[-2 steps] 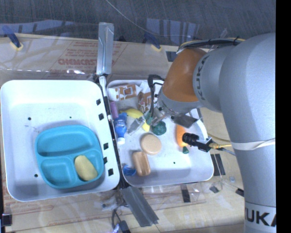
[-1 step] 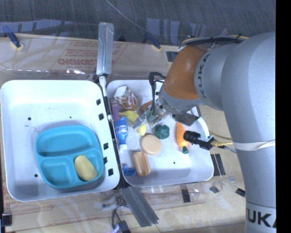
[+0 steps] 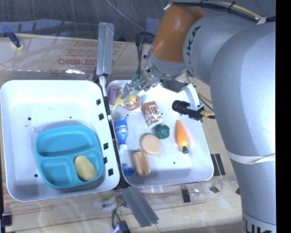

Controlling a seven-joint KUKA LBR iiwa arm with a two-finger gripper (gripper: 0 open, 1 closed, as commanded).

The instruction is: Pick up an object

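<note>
Cam view: tool (image 3: 134, 87) sits at approx 11 o'clock of the right bin (image 3: 203, 149), low over a yellow/orange item (image 3: 128, 102) by the bin's left wall; can't tell if its grip is apart or together. Same bin: small carton (image 3: 152, 113) centre, green piece (image 3: 161, 131), carrot (image 3: 182, 135) at 3 o'clock, blue bottle (image 3: 121, 130) at 9, bread roll (image 3: 141, 163) at 6. Left bin (image 3: 19, 96) holds a blue tray (image 3: 63, 142) w/ yellow potato-like item (image 3: 86, 167) at its 5 o'clock.

The right bin (image 3: 203, 164) is crowded: carrot (image 3: 182, 134), broccoli (image 3: 161, 131), carton (image 3: 151, 113), round bun (image 3: 151, 144), bread roll (image 3: 141, 163) and blue bottle (image 3: 121, 131) sit close together (its lower right corner lies bare). The left bin (image 3: 19, 101) offers open floor above the blue tray (image 3: 63, 144).
</note>
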